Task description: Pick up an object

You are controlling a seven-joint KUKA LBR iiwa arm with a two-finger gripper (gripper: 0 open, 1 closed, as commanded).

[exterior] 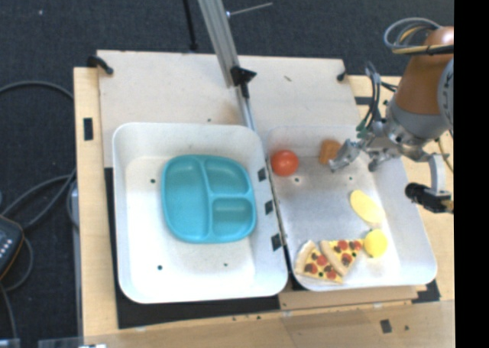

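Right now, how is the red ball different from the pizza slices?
The red ball is round and plain red; the pizza slices are flat wedges, tan with red dots. The red ball sits near the right bin's far left corner; the pizza slices lie at its near edge. Both lie in the right bin, untouched.

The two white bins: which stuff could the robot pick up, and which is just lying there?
For the job: gripper; orange piece beside it; red ball; yellow pieces; pizza slices.
Just lying about: blue tray, metal pole, cables.
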